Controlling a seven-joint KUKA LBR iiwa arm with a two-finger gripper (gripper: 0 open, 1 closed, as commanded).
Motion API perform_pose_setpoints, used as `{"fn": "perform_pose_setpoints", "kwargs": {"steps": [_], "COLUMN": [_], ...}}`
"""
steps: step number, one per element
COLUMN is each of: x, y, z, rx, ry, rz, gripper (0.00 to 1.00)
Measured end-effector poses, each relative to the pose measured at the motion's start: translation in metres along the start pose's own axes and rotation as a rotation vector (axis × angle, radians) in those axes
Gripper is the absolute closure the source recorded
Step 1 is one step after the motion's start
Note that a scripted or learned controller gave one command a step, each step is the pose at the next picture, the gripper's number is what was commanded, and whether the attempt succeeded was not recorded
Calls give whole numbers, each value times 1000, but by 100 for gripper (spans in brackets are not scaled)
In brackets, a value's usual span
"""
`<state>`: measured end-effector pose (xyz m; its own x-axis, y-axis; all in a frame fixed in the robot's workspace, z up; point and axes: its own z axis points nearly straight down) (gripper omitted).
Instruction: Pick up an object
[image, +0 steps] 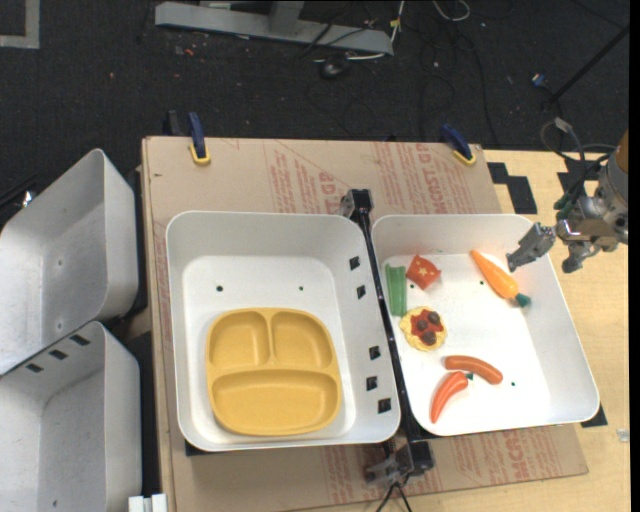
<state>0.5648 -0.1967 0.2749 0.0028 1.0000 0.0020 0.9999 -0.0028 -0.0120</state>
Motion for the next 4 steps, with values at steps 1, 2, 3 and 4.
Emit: {"fn": "perform_pose_setpoints", "kwargs": {"steps": [1,2,3,4], "x": [1,9,16,23], "y": [2,9,7,9], "z": [-7,49,95,142], "rx": [-12,-7,-8,-8], "ry": [-3,-1,-1,-1], "rz": [-4,-6,-3,-4], "gripper": [0,0,0,0]}}
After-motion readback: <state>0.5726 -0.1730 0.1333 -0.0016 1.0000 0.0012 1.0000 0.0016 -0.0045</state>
